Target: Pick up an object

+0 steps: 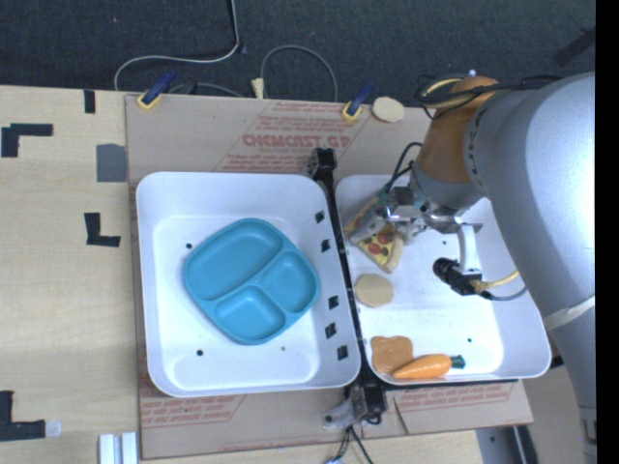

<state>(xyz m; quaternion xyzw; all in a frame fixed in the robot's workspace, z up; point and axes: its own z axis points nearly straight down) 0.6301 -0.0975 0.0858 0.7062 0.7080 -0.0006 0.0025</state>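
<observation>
The gripper [395,217] is hanging low in the right bin [503,341] just above a pizza slice [380,247], its grip state impossible to tell, while a round cookie [374,290], a carrot [424,365] and an orange piece [387,351] are lying nearer the front

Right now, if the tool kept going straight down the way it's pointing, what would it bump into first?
Probably the pizza slice. The tool hangs right above it in the right bin, near the divider. Depth is hard to judge from this slanted view, so it may already be touching.
</observation>
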